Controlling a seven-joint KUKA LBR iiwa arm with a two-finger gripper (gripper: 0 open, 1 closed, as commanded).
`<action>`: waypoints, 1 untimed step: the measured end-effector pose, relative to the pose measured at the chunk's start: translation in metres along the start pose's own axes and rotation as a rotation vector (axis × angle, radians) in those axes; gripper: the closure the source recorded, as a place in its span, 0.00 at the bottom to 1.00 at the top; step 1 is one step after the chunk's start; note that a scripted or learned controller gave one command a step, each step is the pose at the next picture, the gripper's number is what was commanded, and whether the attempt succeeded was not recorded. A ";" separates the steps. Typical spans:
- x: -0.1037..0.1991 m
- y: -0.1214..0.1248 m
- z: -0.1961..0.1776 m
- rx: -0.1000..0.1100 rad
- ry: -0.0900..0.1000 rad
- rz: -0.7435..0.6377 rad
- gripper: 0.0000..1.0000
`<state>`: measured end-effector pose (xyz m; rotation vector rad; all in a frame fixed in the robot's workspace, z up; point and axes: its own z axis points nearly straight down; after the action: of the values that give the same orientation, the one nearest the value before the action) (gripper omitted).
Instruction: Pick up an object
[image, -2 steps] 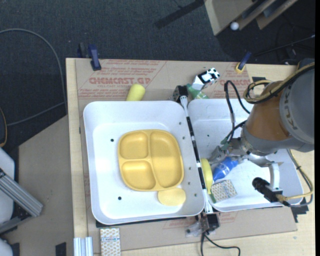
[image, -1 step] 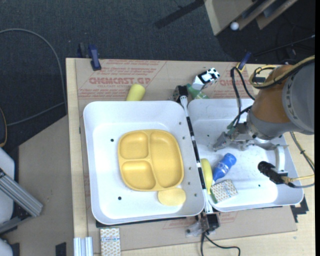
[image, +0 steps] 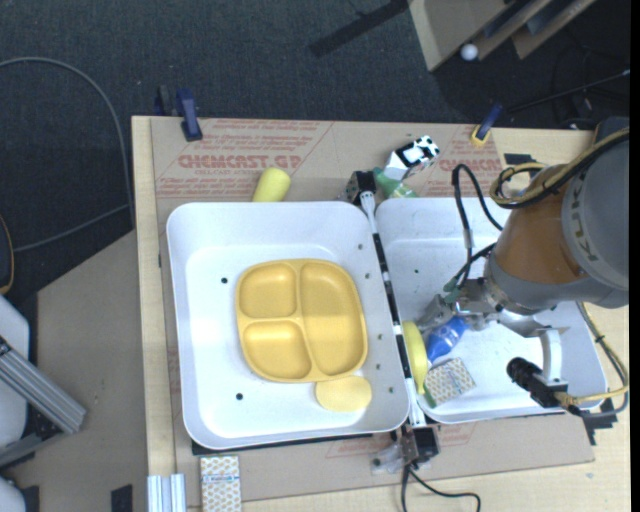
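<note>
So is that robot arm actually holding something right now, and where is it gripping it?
It cannot be told. The gripper is low in the right bin, right over a blue object, but the arm hides whether anything is gripped.

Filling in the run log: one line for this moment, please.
arm: over right bin | gripper: above blue object | grasp: unclear | left bin: yellow plate

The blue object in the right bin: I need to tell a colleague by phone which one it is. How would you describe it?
Look at the right bin, where the arm reaches in. Near its left wall, just below the gripper, lies the small blue object. It is the only blue thing there, between a yellow piece by the wall and a speckled tan block.
</note>
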<state>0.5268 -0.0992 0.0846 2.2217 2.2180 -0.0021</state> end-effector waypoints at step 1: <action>-0.001 -0.012 0.000 0.002 0.001 0.000 0.00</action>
<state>0.5152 -0.1000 0.0847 2.2237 2.2196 -0.0028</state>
